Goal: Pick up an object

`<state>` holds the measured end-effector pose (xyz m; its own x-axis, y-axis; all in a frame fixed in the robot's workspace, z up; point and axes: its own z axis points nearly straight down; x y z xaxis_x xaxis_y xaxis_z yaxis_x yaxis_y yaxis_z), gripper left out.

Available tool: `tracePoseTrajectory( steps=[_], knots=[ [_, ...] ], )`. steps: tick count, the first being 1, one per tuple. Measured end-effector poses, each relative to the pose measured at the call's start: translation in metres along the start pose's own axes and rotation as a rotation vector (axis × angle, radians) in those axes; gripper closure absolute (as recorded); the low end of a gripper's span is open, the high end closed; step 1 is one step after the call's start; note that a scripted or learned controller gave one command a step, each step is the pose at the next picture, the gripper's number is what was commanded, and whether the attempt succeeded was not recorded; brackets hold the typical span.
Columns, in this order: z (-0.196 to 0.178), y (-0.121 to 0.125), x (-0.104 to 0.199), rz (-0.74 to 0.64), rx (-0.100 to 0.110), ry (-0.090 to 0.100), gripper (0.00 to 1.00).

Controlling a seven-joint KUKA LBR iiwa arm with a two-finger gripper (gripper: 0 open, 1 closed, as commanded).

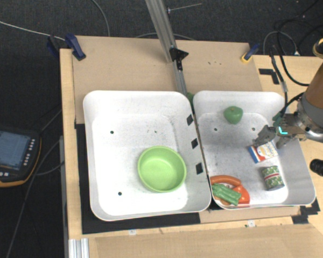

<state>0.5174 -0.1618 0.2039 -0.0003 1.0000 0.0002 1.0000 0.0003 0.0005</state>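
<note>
The gripper (265,137) is seen low over the right bin (215,104), just above a small red-and-white carton (262,153). How far it is opened cannot be told, because its tip is blurred. The arm (317,98) is cut off by the frame edge.

Single fixed overhead cam, slanted down.
Takes in whole worktop (151,63) and both white bins (97,112) from moderate height; arm (317,101) enters at the view's right.
</note>
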Motion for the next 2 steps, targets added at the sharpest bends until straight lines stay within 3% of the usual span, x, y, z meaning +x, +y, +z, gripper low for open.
tracePoseTrajectory(
  steps=[1,2],
  knots=[
    [0.000,0.000,0.000,0.000,0.000,0.000,0.00],
    [0.058,-0.009,0.003,0.000,0.005,0.001,0.00]
  ],
)
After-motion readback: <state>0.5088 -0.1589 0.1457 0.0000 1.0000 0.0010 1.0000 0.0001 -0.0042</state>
